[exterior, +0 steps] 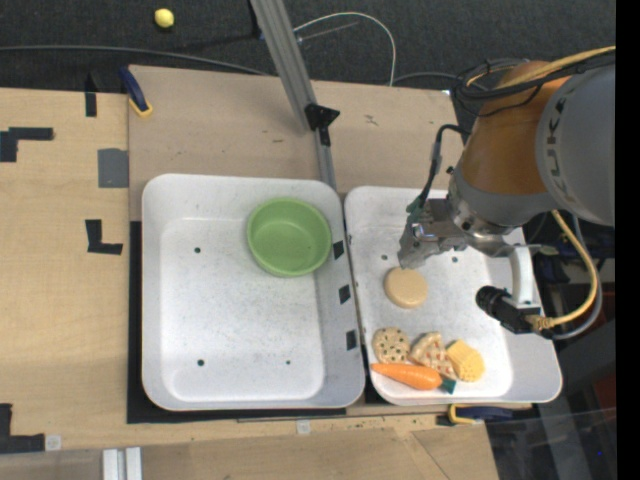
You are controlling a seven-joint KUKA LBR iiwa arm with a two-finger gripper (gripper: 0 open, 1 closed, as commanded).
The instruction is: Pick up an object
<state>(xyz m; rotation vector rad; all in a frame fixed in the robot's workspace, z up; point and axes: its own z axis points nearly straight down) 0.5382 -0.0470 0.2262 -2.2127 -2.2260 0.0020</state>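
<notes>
**Gripper poised over a flat disc, with a slip looking likely**

The gripper [412,253] is hanging in the right bin [520,373], just above the round beige disc [406,288]. Whether its fingers are open or closed cannot be told from this angle; nothing is showing between them. The disc is lying flat and low, so the tips are probably risking sliding over it or nudging it toward the waffle piece [390,345] and carrot [407,374] nearby. The green bowl [289,236] is sitting in the left bin [180,298].
</notes>
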